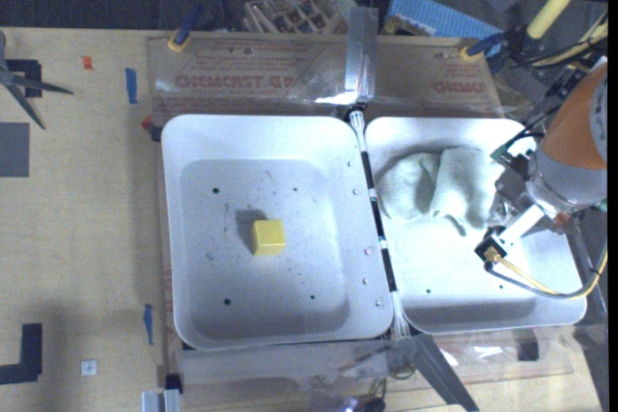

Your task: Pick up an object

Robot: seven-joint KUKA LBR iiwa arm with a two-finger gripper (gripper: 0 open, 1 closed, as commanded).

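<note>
A small yellow block (269, 236) lies near the middle of the left bin (193, 159). A crumpled pale green cloth (432, 184) lies in the far half of the right bin (454, 294). The arm comes in from the right, and its gripper (506, 213) hangs low over the right bin, just right of the cloth's edge. Nothing can be seen held in it. Whether it touches the cloth is unclear.
A yellow cable (541, 283) loops from the wrist across the right bin's near right floor. The rims of both bins meet along the centre ridge (372, 207). Clutter and a cardboard sheet (251, 77) sit behind the bins.
</note>
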